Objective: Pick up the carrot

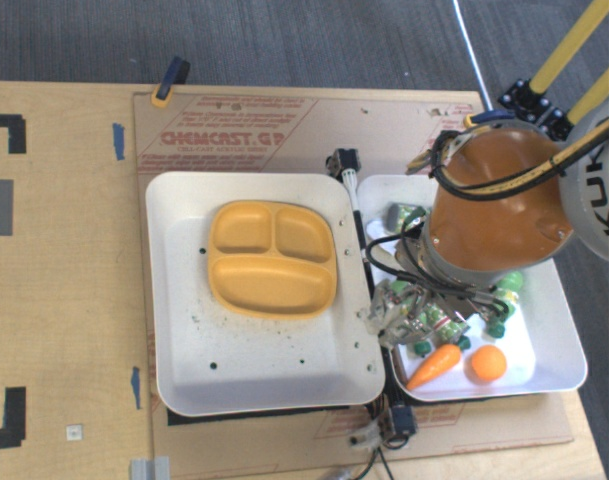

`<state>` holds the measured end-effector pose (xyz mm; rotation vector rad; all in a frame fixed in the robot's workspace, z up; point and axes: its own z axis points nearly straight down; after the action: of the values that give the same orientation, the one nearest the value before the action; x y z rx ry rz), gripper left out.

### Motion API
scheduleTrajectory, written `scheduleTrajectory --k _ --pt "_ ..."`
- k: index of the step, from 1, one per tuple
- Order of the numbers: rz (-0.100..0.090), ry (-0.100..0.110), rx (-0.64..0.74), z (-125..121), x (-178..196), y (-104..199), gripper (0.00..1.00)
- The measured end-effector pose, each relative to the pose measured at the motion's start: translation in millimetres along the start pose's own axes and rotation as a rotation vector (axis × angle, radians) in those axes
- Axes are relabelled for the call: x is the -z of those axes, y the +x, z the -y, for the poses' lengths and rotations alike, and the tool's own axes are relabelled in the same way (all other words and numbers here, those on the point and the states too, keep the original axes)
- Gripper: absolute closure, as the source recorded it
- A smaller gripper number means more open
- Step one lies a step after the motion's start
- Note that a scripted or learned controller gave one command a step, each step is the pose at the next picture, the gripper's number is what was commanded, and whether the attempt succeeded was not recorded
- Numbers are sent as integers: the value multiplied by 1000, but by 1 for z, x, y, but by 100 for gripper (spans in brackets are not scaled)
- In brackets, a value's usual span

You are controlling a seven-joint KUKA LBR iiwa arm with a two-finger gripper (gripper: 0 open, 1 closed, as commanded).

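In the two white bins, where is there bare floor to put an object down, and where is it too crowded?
Left bin: bare floor in front of the yellow divided plate and along its left side. Right bin: crowded; the arm hangs over it, with the carrot, an orange ball and small green pieces near the front.

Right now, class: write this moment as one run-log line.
arm: over right bin | gripper: above carrot, not holding it | orange ball: beside carrot | yellow tray: left bin
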<state>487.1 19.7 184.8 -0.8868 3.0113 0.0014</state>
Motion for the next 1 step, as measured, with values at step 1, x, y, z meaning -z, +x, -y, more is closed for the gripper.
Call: scheduleTrajectory --k 1 --pt "3 1 -248 2 21 -8 100"
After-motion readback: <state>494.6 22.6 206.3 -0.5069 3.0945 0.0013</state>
